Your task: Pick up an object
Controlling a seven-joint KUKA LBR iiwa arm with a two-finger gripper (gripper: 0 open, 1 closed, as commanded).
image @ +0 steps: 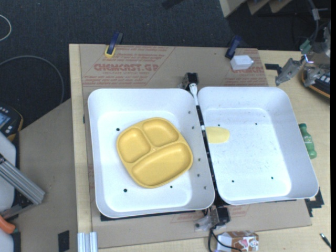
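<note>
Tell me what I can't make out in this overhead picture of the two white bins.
- Small pale yellow object in the right bin: too small and flat-looking to identify.
- Metal parts at the right edge: cut off by the frame, so it is unclear what they belong to.
- Underside of the yellow divided plate in the left bin: hidden by the plate itself.
- Green item beside the right bin: too small to identify.

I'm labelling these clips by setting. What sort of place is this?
Most likely a robotics lab bench: two white bins clamped to a board, a yellow divided plate as a test object, and loose cables on the floor.
</note>
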